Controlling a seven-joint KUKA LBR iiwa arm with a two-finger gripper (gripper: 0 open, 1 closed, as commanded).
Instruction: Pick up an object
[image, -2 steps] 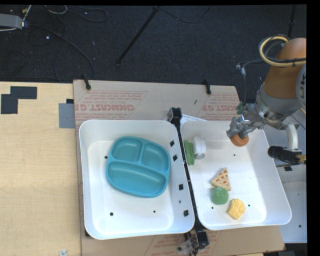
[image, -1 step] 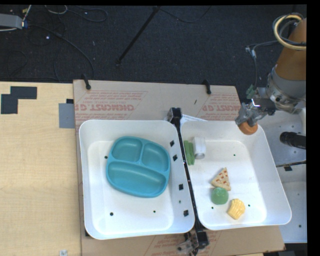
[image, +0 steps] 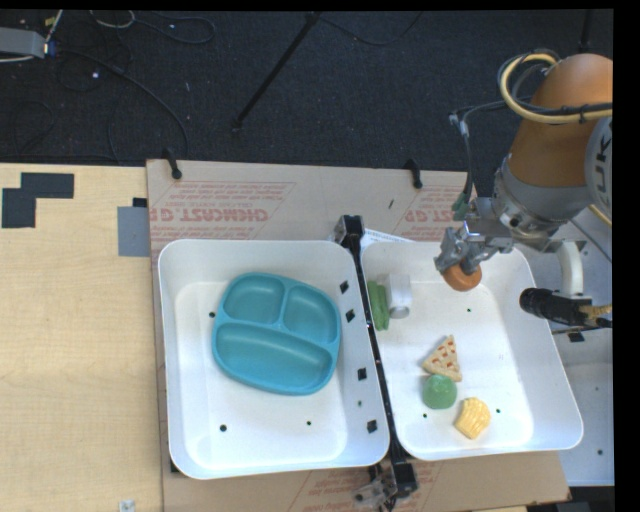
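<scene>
Bench (image: 70, 330) is carrying a cardboard sheet (image: 250, 205); two white bins are sitting on it, left bin (image: 190, 430) touching right bin (image: 545, 420)

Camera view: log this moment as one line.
gripper over right bin, far end | orange ball between its fingers | pizza slice, green ball, corn lying in bin | blue tray in left bin

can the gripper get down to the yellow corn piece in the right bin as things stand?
Probably yes. The yellow corn piece lies open from above near the right bin's front, just apart from the green ball. The gripper already has an orange object at its fingers.
</scene>
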